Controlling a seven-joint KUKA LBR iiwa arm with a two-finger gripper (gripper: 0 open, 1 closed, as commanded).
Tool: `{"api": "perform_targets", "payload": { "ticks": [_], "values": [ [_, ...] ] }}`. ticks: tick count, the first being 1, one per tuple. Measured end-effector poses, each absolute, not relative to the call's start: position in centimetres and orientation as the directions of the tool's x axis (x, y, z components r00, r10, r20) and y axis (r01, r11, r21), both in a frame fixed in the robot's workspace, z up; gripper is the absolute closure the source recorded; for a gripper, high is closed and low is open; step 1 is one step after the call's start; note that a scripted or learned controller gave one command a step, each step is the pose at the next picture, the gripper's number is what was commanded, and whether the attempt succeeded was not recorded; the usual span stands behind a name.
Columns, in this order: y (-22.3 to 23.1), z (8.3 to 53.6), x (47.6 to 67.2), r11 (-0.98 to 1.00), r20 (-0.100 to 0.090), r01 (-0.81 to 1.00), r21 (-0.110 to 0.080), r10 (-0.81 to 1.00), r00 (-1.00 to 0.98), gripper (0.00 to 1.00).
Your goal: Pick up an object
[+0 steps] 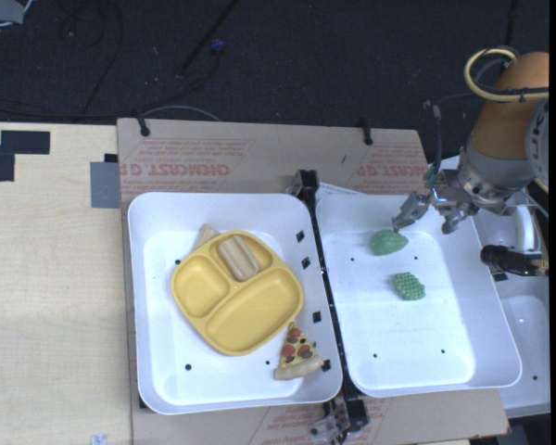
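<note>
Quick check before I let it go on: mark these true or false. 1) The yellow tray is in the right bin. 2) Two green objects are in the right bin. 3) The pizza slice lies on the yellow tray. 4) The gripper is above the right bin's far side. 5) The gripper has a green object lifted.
1) False. The yellow tray lies in the left bin.
2) True. The smooth green object and the bumpy green object both lie in the right bin.
3) False. The pizza slice lies on the bin floor beside the tray.
4) True. The gripper is there.
5) False. Both rest on the bin floor.
</note>
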State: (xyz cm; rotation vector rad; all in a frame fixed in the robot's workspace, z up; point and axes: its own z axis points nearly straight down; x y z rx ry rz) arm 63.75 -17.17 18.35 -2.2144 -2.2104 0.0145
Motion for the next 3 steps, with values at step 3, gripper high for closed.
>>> {"api": "perform_targets", "payload": {
  "ticks": [3],
  "values": [
    [-17.2,9.0,64.3,0.001,-0.003,1.000,0.005,1.000,-0.001,0.00]
  ]
}}
